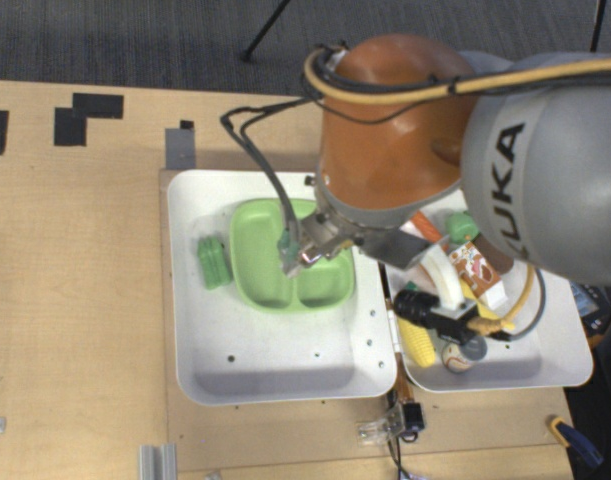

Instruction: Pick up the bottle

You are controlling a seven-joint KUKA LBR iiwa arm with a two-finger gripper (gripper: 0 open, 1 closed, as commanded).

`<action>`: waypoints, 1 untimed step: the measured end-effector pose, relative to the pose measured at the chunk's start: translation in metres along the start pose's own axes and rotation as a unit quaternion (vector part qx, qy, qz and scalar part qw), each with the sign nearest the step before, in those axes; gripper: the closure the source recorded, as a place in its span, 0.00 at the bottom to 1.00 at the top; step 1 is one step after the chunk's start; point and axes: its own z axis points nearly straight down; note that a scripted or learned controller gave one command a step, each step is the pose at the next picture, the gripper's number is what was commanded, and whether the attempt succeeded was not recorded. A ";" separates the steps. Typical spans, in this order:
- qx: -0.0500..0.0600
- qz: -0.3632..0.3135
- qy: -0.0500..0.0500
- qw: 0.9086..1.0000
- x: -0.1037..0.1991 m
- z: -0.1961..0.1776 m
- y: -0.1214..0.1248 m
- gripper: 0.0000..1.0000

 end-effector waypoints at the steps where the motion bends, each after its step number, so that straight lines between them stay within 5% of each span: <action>1: -0.001 0.174 0.000 0.985 0.012 -0.038 0.008 1.00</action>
